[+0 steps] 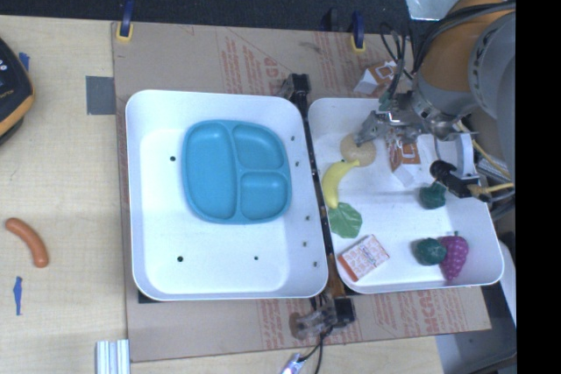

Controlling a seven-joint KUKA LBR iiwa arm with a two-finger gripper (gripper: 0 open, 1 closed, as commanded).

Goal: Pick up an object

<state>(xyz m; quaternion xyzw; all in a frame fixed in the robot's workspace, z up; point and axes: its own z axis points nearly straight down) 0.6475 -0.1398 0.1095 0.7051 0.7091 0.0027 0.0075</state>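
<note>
The right bin [394, 219] holds several small items. A yellow banana [337, 179] lies at its left side, with a beige lump [358, 150] at its upper end and a green leaf [345, 220] below it. My gripper [390, 125] hangs over the bin's top part, just right of and above the beige lump. An orange and white packet [405, 155] lies right under the gripper. Lower in the bin are a small green piece [431, 195], a red and white packet [363, 257], a dark green lump [429, 251] and purple grapes [454, 255].
The left bin [140, 188] carries a blue divided plate [235, 169]. On the bench at the far left lie an orange sausage [28, 241] and a black and yellow device [10, 92]. The arm's grey and orange body [465, 48] covers the right bin's top right corner.
</note>
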